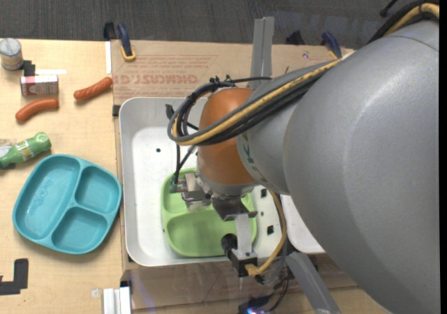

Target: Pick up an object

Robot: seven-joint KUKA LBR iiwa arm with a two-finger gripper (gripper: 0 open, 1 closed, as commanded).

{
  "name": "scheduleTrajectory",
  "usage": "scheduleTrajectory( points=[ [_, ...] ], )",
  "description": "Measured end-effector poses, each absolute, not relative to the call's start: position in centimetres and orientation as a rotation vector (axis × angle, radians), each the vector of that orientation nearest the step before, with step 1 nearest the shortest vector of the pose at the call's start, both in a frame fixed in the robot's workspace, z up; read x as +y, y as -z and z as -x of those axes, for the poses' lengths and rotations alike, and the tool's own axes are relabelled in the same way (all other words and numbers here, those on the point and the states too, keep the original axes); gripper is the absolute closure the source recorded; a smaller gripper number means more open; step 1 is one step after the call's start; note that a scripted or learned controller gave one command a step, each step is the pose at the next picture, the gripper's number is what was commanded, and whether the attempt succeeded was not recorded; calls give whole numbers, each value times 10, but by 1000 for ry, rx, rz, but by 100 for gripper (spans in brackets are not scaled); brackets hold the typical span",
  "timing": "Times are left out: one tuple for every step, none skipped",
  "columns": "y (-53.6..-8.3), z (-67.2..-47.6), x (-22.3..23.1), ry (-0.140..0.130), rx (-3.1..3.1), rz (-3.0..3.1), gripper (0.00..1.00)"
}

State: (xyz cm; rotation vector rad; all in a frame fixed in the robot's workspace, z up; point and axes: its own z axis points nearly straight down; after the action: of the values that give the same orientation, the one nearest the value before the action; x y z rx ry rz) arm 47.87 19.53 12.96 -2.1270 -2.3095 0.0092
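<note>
Tray (190, 234), pale green and round-cornered, lies in white bin (140, 166) beneath gripper (213, 201).

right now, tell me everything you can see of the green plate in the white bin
The green plate is pale lime and looks like smooth moulded plastic, with rounded corners and a raised rim. A ridge across it suggests separate compartments, though how many is hidden. It lies flat on the floor of the white bin, toward the bin's near end. The arm hangs over its far and right parts and covers them, so whether anything touches the plate there cannot be told.
</note>
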Motion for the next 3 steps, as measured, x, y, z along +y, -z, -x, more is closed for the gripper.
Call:
scheduleTrajectory(
  points=[
    [-316,-478,169,-4,-2456,1960,100],
    [-155,-477,183,-7,-2764,1488,100],
    [-187,-572,215,-3,-2901,1208,100]
  ],
)
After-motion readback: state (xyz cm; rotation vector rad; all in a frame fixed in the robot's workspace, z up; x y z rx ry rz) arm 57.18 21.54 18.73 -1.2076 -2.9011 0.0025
